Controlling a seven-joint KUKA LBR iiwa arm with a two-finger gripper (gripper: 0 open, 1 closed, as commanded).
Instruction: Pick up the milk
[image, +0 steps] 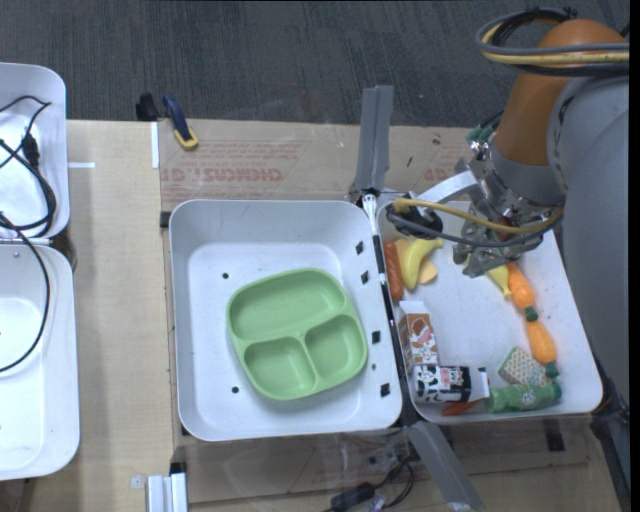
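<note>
I read the step in hand as the approach. The gripper (487, 252) hangs over the far end of the right bin (575, 310), above a banana (420, 258), well apart from the milk carton (441, 381). I want to bring it toward the near wall, square over the carton, before descending. The carton lies on its side, white with black cow patches, beside a brown carton (418, 337). I cannot tell the hand's state.
</note>
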